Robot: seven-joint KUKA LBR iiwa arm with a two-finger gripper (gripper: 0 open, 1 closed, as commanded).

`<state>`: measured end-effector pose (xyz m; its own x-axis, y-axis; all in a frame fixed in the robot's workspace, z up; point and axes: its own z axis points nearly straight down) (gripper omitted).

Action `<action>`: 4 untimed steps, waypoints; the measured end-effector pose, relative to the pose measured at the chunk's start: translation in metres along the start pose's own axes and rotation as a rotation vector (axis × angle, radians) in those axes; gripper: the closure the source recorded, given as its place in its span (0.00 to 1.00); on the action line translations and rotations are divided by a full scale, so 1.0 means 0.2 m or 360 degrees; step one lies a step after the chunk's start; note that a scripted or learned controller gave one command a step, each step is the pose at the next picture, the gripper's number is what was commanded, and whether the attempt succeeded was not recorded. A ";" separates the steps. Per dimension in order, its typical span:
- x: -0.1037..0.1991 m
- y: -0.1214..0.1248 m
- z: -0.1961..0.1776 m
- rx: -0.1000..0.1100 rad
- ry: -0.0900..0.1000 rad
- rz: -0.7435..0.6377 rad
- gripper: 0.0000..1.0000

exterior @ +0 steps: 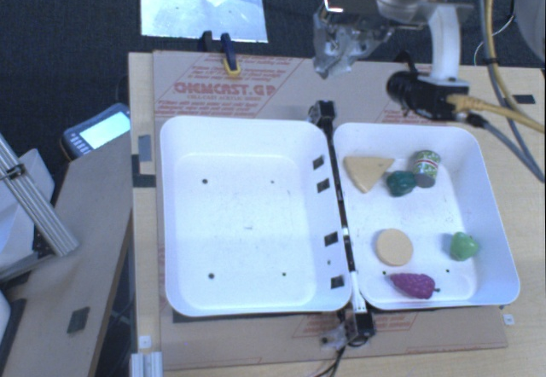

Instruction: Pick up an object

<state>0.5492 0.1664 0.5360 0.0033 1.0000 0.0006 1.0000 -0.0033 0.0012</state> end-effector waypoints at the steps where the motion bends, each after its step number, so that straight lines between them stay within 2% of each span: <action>1: 0.33 0.37 0.01 -0.0008 0.0002 -0.0018 1.00; 2: 0.34 0.42 0.01 -0.0002 0.0000 -0.0013 1.00; 3: 0.20 0.15 0.00 0.0002 0.0001 -0.0006 1.00; 4: 0.35 0.52 0.00 -0.0010 0.0002 -0.0013 1.00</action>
<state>0.6544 0.2353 0.5355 -0.0046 1.0000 0.0017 1.0000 0.0046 0.0073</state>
